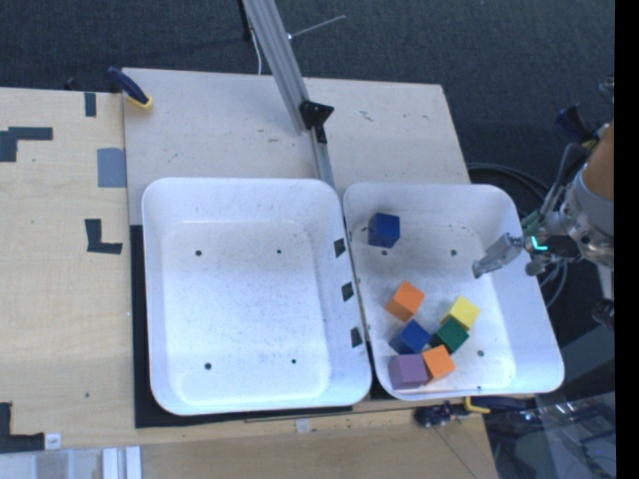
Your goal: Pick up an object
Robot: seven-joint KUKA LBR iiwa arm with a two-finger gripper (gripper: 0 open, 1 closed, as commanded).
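The right bin holds several small cubes. A blue cube sits alone near its back left. An orange cube lies mid-bin. Near the front, a yellow cube, a green cube, a second blue cube, a second orange cube and a purple cube are clustered close together. My gripper hangs over the bin's right side, up and to the right of the yellow cube and apart from every cube. Nothing is seen in it.
The left bin stands beside the right one, their rims meeting at a divider. A slanted metal bar runs down from the top to the bins' back edge. Cables trail at the right by the arm.
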